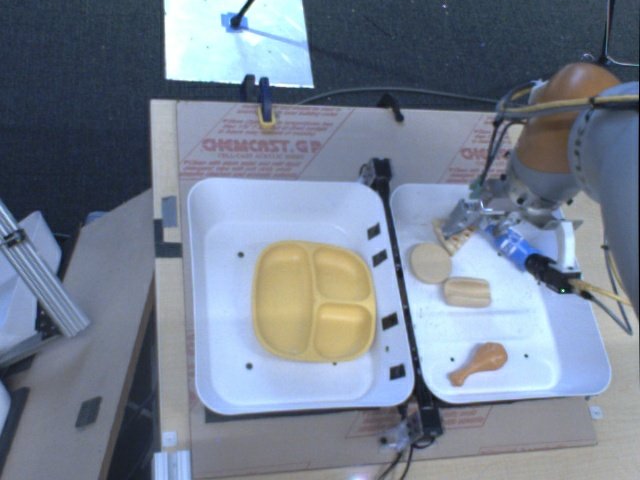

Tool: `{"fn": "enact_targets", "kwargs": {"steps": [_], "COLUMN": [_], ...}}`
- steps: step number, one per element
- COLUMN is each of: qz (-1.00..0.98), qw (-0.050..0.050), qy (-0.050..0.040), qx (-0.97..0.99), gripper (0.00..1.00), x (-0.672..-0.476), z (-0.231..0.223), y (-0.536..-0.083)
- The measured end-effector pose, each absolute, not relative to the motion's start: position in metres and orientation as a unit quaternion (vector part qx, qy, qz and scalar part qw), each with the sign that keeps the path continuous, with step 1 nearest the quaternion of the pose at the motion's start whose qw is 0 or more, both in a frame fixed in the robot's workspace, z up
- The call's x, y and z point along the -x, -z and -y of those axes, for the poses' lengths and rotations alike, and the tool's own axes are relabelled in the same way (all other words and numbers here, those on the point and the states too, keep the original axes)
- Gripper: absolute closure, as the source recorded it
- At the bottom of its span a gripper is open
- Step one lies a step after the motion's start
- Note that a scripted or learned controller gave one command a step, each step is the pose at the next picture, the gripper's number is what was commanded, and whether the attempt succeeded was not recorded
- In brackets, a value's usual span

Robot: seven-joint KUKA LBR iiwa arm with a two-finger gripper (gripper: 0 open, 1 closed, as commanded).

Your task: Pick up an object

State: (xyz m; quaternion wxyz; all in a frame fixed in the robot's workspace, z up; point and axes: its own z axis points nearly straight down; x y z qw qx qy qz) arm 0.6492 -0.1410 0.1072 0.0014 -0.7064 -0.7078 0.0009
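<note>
We see two shallow white bins side by side on a flat counter with red print on it. The left white bin holds a yellow plastic plate with three sections. The plate lies flat near the middle of that bin.

The right white bin holds the toy food. A round tan cookie-shaped piece lies near the bin's left wall. Just beside it, to the right and a bit lower, lies a short tan bread-roll piece. The two almost touch. Lower down, well apart from them, lies an orange-brown toy chicken leg, with its thin end pointing to the lower left. Near the top of the bin we see a pale waffle-like wedge, right under the arm's tip.

The grey arm with the orange band reaches in from the right, over the top part of the right bin. Its end effector sits low by the wedge piece. We cannot tell if it is apart or together, and we cannot tell if it is touching the wedge. A small blue part and a black part stick out from the wrist, above the bin floor.

A shiny silver sheet lies on the dark floor above the counter.
</note>
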Motion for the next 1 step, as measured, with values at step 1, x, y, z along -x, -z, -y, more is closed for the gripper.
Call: {"fn": "enact_targets", "kwargs": {"steps": [1], "qz": [0.708], "qw": [0.001], "qy": [-0.0002], "qx": [0.706], "gripper": [0.0], "x": [-0.6496], "z": [0.1401], "y": [-0.0841]}}
